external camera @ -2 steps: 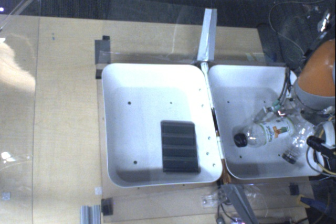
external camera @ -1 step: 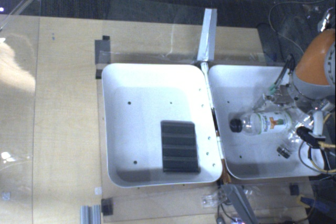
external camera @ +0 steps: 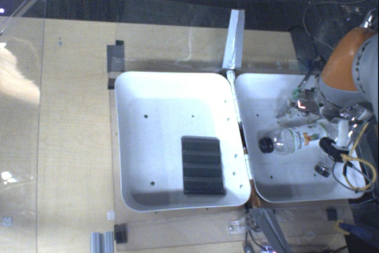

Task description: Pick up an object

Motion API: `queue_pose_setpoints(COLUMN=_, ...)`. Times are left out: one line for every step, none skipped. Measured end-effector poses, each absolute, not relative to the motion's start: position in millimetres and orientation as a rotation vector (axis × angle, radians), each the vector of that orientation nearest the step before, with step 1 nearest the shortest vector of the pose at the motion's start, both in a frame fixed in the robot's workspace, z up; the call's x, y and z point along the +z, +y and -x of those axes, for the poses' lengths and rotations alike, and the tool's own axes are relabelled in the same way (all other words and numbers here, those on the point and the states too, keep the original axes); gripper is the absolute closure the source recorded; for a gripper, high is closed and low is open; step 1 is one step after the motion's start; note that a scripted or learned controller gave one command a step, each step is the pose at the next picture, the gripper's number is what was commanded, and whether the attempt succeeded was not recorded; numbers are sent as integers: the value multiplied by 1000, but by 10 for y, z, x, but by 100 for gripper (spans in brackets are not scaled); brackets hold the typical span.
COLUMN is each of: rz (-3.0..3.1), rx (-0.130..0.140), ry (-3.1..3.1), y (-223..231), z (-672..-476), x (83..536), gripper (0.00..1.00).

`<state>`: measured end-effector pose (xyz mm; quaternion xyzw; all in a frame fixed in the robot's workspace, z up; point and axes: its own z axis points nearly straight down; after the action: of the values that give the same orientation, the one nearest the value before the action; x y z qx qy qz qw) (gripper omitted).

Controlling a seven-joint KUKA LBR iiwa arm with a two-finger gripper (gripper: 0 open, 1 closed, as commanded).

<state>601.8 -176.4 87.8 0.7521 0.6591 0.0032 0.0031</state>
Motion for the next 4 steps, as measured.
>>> queue_pose_setpoints(rz=-2100, rx=8, ry=2327, y=-1784, z=-6327, x=906, gripper=0)
queue_pose_setpoints(rz=-1953, rx=10, ry=2451, y=-2035, z=-5862, x=884, gripper=0)
queue_pose_setpoints(rz=-1744, rx=14, ry=2600, y=-2018, z=-5690, x=891, gripper=0)
queue_pose_setpoints(rz=-1676, rx=11, ry=2644, y=-2015, z=-6424, x=888, gripper=0)
